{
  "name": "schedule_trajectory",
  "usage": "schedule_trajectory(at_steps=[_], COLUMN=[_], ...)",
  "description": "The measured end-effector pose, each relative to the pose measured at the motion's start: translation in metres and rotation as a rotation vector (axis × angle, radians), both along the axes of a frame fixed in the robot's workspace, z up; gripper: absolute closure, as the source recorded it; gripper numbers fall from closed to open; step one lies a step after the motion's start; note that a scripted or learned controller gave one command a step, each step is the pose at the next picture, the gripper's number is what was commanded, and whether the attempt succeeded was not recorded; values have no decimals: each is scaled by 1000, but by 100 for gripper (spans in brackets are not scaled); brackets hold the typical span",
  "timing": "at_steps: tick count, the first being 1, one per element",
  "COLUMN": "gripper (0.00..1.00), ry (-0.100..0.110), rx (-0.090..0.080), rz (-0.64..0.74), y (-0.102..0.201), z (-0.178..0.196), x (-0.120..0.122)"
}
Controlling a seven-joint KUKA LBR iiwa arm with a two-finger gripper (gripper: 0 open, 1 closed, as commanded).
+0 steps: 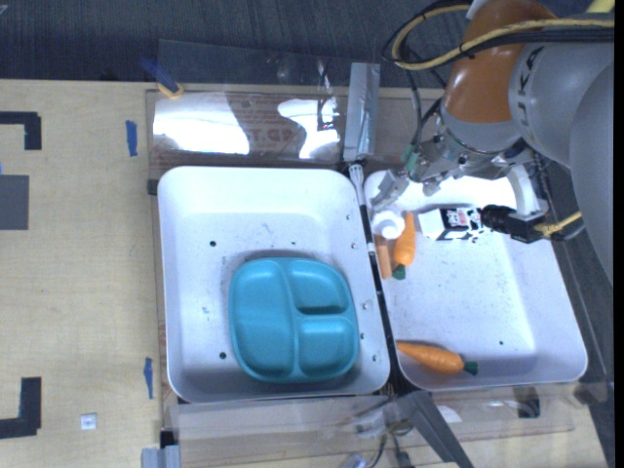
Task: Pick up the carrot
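Observation:
An orange carrot with a green stem end lies flat in the right bin, close to that bin's near left corner. A second orange, carrot-like piece stands nearly upright against the right bin's left wall, farther back. My gripper hangs over the far left corner of the right bin, just above that upright orange piece and well away from the lying carrot. Whether the gripper touches the upright piece is unclear.
A teal divided plate fills the near half of the left bin. A small white round thing and a brownish stub sit beside the upright orange piece at the wall between the bins.

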State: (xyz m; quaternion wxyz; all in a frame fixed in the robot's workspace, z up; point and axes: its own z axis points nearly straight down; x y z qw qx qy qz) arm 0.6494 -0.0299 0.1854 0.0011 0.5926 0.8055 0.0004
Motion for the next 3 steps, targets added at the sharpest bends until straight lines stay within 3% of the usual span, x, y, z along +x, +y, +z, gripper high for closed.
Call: schedule_trajectory(at_steps=[1,2,3], gripper=[0,0,0], ry=[2,-10,41], rx=[0,-2,12], rz=[174,157,341], y=[-33,-67,-79], z=[0,-81,-96], x=[-38,-56,-21])
